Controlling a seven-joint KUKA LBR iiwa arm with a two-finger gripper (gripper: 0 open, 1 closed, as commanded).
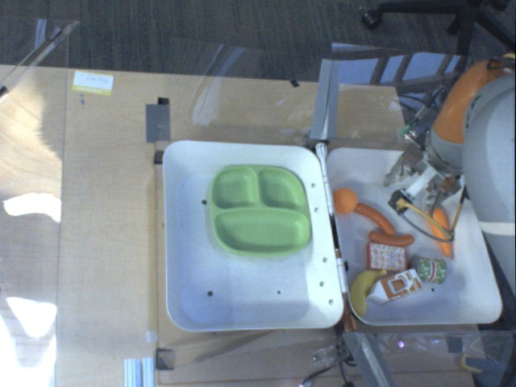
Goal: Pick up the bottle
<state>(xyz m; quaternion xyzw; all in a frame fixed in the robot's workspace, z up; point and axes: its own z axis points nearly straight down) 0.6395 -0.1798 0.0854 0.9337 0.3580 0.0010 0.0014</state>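
While in right bin, bottle (pixel 409 280)

We see pale wood-grain bench (pixel 105 240), two smooth white plastic bins (pixel 242 305), matt green plastic divided plate (pixel 260 210), glossy orange carrot (pixel 372 214).

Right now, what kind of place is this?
Probably a robot lab: a grey robot arm reaches over two white bins of toy food on a wooden bench, with an office chair base behind.
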